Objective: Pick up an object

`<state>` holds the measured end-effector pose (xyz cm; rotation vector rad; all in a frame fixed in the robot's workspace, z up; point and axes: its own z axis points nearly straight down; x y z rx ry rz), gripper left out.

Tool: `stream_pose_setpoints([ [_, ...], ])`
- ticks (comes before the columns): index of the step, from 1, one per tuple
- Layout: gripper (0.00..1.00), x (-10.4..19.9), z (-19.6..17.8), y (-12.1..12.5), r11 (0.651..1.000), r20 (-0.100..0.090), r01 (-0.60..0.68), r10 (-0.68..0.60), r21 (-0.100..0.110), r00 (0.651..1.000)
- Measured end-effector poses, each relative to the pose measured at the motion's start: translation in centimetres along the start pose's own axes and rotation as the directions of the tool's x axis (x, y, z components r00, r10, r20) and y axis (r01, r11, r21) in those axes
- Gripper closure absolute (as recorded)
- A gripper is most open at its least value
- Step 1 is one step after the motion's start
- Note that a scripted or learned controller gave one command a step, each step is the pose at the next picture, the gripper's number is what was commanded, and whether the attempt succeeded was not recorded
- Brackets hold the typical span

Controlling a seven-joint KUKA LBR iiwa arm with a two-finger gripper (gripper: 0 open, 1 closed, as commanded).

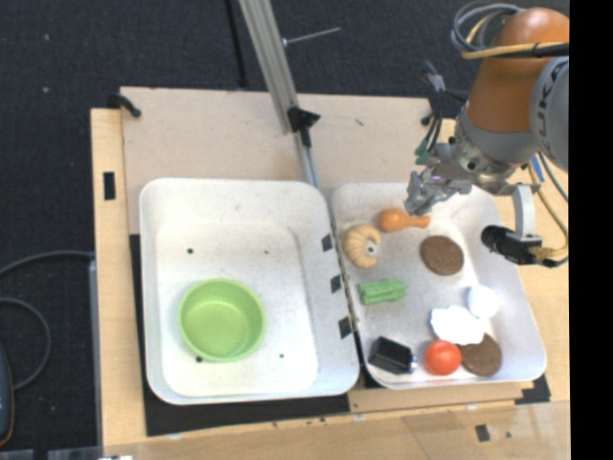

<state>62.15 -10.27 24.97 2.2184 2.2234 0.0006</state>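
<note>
Pincer (421,199) of mine low over rt bin's (517,357) far edge, can't tell its state, orange pear-shaped obj (400,221) just below it, tan shell (362,244) beside, brown disc (442,255) nr, green bowl (221,318) in left bin (168,209).

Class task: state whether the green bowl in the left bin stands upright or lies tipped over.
Upright. The green bowl shows its full round rim and hollow inside to the overhead camera, resting flat on the left bin floor.
</note>
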Motion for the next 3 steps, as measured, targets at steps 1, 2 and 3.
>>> stream_pose_setpoints([
  [1, 1.00, 5.9, 0.1, 0.6, 1.000, -0.002, 0.005, -0.005, 0.001, 1.000],
  [2, 1.00, 12.1, 0.5, -0.1, 1.000, -0.002, 0.005, -0.005, 0.001, 1.000],
  [3, 1.00, 17.3, -0.3, 0.0, 1.000, -0.002, 0.006, -0.006, -0.001, 1.000],
])
